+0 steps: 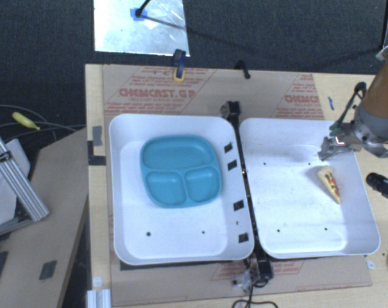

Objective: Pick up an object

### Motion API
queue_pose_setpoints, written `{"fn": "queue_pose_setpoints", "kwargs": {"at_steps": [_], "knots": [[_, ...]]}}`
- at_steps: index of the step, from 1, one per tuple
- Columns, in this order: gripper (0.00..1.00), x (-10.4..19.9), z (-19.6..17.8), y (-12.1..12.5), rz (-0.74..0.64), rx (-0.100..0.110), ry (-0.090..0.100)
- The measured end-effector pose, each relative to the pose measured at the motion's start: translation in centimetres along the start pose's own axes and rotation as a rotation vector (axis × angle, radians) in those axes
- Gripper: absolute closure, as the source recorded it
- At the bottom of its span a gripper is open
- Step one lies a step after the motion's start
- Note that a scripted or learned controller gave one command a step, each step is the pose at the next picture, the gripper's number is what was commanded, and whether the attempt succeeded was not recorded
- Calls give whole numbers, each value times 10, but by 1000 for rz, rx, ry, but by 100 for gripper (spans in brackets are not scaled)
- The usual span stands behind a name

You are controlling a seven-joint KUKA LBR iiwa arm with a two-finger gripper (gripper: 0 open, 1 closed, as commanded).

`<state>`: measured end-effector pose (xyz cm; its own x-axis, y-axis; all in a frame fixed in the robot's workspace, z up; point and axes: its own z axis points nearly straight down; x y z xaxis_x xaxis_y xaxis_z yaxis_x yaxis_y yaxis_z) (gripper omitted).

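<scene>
We read the pizza-slice toy just below-left of the gripper; long axis diagonal (tip lower-right); finger state unreadable.

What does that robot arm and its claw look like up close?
The arm entering at the right edge is a rounded tan-orange and grey body. A dark cable loops beside it. At its end sits a small metallic grey claw with angular parts. A black knob-like piece sticks out lower down.

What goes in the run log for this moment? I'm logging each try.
gripper: over right bin, nothing seen held | pizza slice toy: lying in right bin, apart | blue tray: left bin
</scene>
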<state>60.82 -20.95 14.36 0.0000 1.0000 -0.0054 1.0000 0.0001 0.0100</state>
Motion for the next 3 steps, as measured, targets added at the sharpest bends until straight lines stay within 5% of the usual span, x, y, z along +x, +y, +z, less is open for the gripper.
{"fn": "queue_pose_setpoints", "kwargs": {"at_steps": [1,2,3], "knots": [[100,25,39,-10,-4,10,6],[100,23,26,-8,-5,4,4],[0,23,26,-9,-6,5,4]]}}
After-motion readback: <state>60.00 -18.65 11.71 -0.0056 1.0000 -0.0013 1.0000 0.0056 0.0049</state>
